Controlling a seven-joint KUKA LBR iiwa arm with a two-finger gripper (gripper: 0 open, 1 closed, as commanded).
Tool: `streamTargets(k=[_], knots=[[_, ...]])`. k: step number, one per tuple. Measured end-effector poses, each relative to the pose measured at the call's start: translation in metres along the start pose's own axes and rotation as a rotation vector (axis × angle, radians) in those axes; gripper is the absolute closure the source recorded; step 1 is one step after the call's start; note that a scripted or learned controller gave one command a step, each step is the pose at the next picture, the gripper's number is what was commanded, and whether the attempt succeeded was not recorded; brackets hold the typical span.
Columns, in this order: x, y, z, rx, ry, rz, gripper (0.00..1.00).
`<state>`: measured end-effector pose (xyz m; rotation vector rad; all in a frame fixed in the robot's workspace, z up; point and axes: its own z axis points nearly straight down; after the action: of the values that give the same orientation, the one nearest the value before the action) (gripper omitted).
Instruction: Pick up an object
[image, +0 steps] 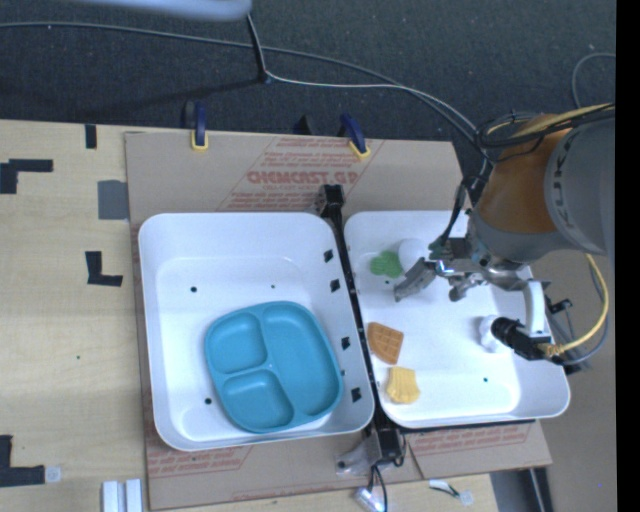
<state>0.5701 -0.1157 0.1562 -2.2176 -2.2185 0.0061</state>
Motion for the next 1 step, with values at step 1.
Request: streamTargets(k=[1], knots=[[0.0090,-0.0064,0.0517,-0.001,0.000,-0.001,0.00]])
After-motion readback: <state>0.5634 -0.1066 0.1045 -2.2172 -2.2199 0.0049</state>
